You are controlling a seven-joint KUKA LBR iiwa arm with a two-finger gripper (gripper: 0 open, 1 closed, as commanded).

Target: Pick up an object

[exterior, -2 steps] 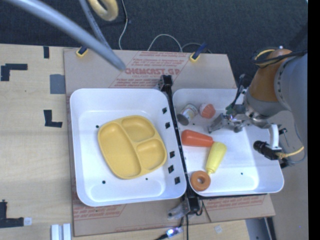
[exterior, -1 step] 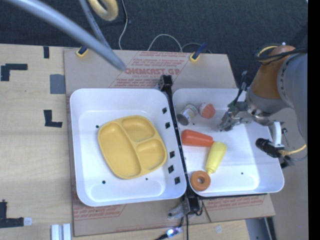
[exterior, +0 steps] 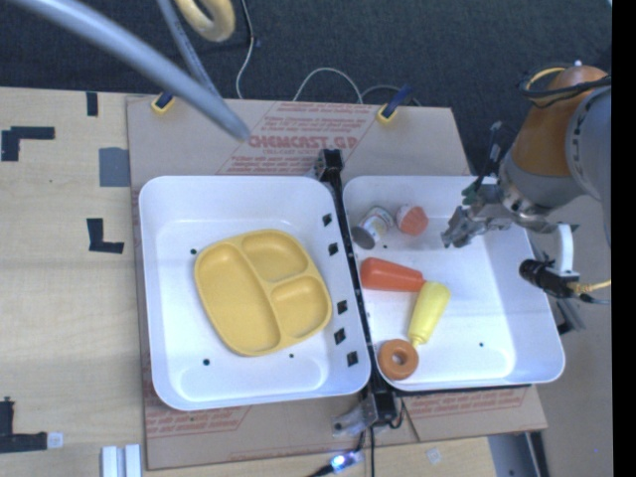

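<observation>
The right bin (exterior: 502, 361) holds the loose objects. A small silver can (exterior: 374, 227) lies on its side near the bin's upper left, with a small reddish piece (exterior: 412, 220) just beside it on the right. Below them an orange carrot (exterior: 390, 275) lies roughly level, its thick end close to the divider between the bins. A yellow bottle-shaped piece (exterior: 428, 312) lies tilted below the carrot's tip, and a brown doughnut (exterior: 398, 359) sits flat next to the bottle's lower end, near the bin's front edge.

The gripper (exterior: 463, 229) hangs over the upper right part of this bin, to the right of the reddish piece and apart from it. Nothing is seen between its fingers; whether they are spread or closed cannot be told from this view. The grey arm with its orange band (exterior: 550, 127) reaches in from the right.

The left bin (exterior: 169, 207) contains a yellow divided plate (exterior: 261, 290), lying flat with three compartments. Both bins rest on a sheet of cardboard (exterior: 298, 137) on the bench.
</observation>
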